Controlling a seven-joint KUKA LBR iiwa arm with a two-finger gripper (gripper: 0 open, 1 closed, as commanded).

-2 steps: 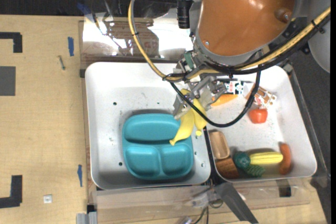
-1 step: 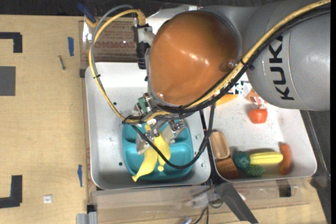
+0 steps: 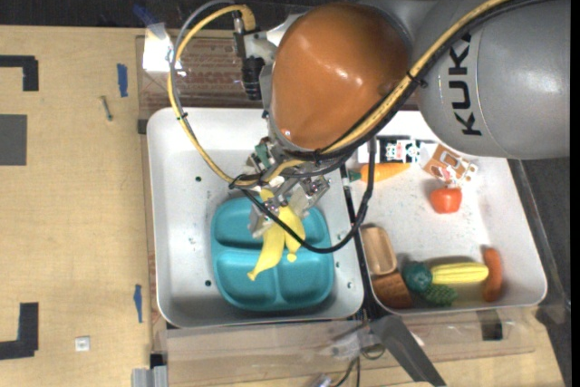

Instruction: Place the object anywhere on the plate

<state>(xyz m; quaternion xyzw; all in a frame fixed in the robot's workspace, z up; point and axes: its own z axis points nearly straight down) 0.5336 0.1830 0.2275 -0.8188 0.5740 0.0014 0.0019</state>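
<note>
A teal divided plate (image 3: 270,275) lies in the left white bin (image 3: 177,222), near its front. A yellow banana (image 3: 276,240) rests tilted over the plate's middle, its upper end up between the fingers of my gripper (image 3: 288,195). The gripper hangs below the orange wrist band, directly above the plate's rear half, and appears shut on the banana's top. The banana's lower tip touches or nearly touches the plate's divider.
The right bin (image 3: 521,222) holds a carrot (image 3: 390,170), a small red tomato (image 3: 445,199), a corn cob (image 3: 458,273), a brown bread piece (image 3: 379,251) and a sausage (image 3: 492,273). Yellow and black cables loop over the left bin's rear.
</note>
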